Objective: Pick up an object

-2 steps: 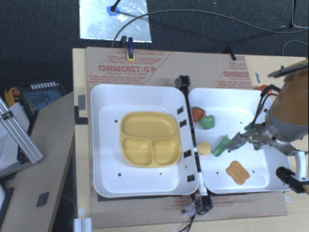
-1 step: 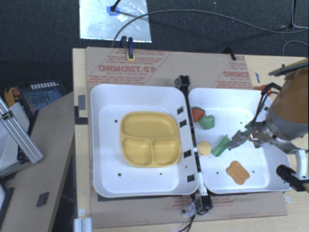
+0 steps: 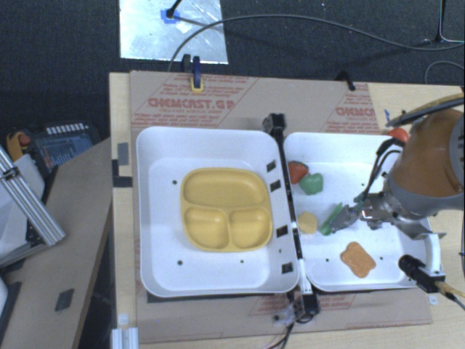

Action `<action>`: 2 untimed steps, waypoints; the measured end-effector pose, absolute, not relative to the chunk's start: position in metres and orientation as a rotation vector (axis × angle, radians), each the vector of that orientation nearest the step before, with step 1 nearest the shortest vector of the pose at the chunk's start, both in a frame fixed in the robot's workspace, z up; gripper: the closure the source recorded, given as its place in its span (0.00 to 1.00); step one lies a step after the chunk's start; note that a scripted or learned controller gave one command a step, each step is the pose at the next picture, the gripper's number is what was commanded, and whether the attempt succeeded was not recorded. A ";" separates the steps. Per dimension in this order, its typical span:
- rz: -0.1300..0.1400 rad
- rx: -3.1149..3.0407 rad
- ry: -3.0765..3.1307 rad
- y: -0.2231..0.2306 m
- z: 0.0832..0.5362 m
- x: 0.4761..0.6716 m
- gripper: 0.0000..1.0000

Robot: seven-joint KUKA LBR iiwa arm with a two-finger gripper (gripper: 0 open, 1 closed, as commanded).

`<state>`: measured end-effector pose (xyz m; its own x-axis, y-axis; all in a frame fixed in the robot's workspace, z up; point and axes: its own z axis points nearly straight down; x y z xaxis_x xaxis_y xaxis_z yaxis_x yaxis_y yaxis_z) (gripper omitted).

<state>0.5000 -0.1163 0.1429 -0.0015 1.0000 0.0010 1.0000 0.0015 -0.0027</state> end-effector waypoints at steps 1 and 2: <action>0.001 -2.218 -2.220 -0.116 0.091 0.500 0.00; -0.002 -2.222 -2.224 -0.117 0.104 0.501 1.00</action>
